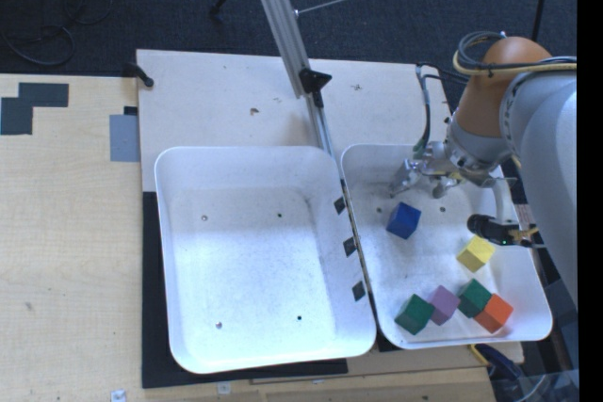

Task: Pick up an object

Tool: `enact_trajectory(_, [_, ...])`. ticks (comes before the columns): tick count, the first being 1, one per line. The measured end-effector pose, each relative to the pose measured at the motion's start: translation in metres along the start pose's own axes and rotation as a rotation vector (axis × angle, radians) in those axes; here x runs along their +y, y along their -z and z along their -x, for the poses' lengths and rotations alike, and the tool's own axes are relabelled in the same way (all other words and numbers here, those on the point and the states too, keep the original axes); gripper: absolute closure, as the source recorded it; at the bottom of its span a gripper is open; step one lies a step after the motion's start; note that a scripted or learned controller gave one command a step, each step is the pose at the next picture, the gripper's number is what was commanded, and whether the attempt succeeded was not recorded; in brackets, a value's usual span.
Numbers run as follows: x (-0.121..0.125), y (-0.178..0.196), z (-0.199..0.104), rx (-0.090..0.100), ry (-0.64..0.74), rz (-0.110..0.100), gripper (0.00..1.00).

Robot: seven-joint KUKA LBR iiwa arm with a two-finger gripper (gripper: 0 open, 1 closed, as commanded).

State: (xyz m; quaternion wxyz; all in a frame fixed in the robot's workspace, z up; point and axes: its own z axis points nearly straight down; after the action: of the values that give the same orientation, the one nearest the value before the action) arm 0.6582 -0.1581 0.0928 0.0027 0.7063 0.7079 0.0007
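the left bin (245, 259) sits on the pale surface (66, 231), and a slanted metal rail (283, 24) runs down toward the seam between the two bins. right of that seam, in the right bin (377, 297), the nearest candidate is a blue cube (403, 220), lying alone near the bin's middle with bare floor on every side. the pincer (426, 172) hangs just above and slightly beyond it, near the bin's far rim, with nothing between its prongs; from this slant i cannot tell how wide they stand.

to do this step well, the pincer should probably come toward the camera a little to centre over the blue cube, square its prongs to two flat faces, then drop straight down.

further right, a yellow cube (476, 253) lies apart, also with room around it. along the near rim a dark green cube (414, 313), purple cube (443, 304), second green cube (474, 297) and orange cube (494, 313) crowd together, touching or nearly so, with the bin wall close. that cluster looks the poorer choice.
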Motion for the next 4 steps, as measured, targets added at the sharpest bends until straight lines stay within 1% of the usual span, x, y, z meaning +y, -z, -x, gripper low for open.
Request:
enact_trajectory(1, [-0.042,-0.002,-0.034,0.004,-0.003,-0.007,0.00])
enact_trajectory(2, [-0.041,-0.002,-0.034,0.002,0.000,-0.007,0.00])
enact_trajectory(3, [-0.070,0.000,-0.041,0.002,-0.005,-0.003,0.00])
enact_trajectory(4, [-0.070,0.010,-0.039,0.003,-0.008,-0.005,1.00])
